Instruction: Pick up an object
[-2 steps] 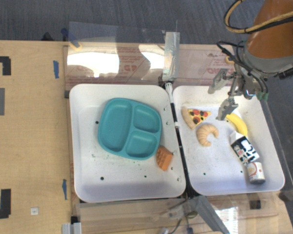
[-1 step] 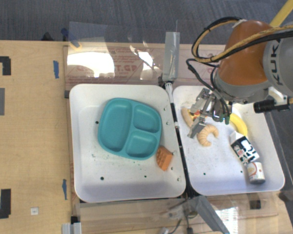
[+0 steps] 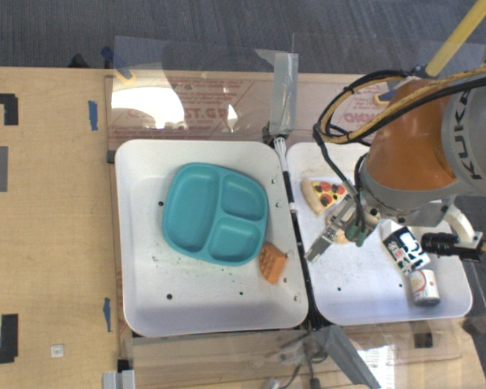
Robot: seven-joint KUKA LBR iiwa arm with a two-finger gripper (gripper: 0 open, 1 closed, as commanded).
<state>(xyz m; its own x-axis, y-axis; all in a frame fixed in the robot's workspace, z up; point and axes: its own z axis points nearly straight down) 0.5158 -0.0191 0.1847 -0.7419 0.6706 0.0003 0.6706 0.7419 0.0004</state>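
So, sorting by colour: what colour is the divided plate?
Teal, a blue-green, plate, seen in the camera view.

Teal plate (image 3: 215, 214) and orange piece (image 3: 272, 263) crowd the left bin's (image 3: 138, 241) middle; its edges lie free

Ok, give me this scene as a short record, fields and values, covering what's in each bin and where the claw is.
left bin: teal plate with three compartments; orange piece at the plate's lower right corner
right bin: pizza toy near the divider; can lying on its side at the right
arm: reaches in from the right, over the right bin
claw: over the right bin, just below the pizza toy, near the divider
claw contents: nothing seen between its fingers
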